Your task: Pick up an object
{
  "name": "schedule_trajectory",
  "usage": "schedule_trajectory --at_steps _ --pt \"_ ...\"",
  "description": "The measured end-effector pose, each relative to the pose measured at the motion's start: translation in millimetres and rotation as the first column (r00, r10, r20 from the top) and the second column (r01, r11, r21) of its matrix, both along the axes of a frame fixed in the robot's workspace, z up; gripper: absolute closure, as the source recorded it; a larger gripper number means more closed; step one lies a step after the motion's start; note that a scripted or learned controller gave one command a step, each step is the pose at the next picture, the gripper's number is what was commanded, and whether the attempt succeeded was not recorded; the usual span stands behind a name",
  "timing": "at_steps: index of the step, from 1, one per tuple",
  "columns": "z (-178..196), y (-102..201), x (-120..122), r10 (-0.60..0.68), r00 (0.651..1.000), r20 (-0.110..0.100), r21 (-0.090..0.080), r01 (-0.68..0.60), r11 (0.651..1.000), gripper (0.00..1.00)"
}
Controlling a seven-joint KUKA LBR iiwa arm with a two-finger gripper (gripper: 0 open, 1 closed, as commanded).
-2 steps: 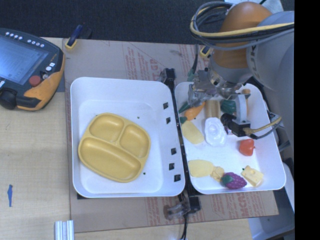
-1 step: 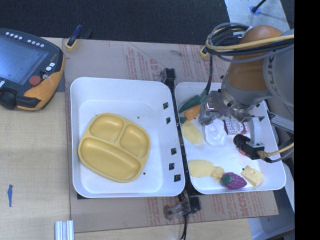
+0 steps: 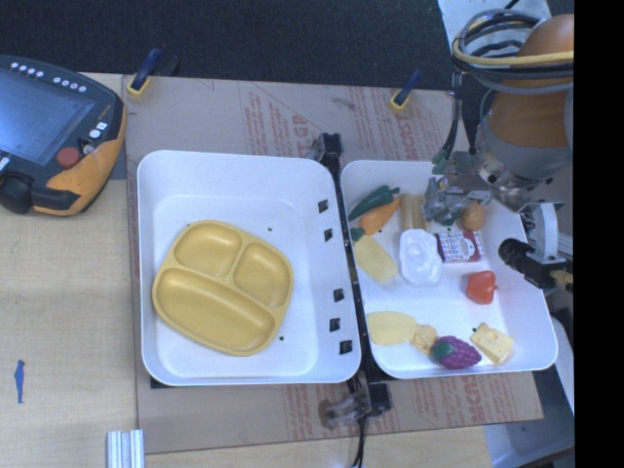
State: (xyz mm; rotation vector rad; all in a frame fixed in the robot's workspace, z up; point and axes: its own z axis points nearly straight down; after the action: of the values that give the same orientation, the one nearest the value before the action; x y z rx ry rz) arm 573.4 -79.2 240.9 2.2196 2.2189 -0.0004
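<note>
— Where's the gripper (image 3: pixel 444 206) now?

— Low over the far end of the right bin (image 3: pixel 531 344), hanging from the grey arm (image 3: pixel 517 115) with its orange band. From here I cannot tell whether it grips anything.

— What's nearest to it?

— A small red-and-white packet (image 3: pixel 458 248) just below it, and a white lidded cup (image 3: pixel 419 258) beside that. A brownish round piece (image 3: pixel 473 216) sits right by it, toward the arm.

— And further out?

— On its other side, a toy carrot (image 3: pixel 378 217) next to a green pepper (image 3: pixel 372 202); below those, a pale yellow piece (image 3: pixel 374 258). Nearer us, a red tomato (image 3: pixel 481 286), a cheese wedge (image 3: pixel 492 342), purple grapes (image 3: pixel 455 352) and a yellow slice (image 3: pixel 392 328).

— The other bin?

— The left bin (image 3: pixel 166 178) holds a yellow divided plate (image 3: pixel 224 286), well apart from the gripper.
</note>
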Motion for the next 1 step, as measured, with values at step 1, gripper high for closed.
schedule_trajectory --at_steps 1 --pt "-4.4 -11.4 -25.6 0.002 1.000 -0.009 0.002 -0.002 1.000 1.00"
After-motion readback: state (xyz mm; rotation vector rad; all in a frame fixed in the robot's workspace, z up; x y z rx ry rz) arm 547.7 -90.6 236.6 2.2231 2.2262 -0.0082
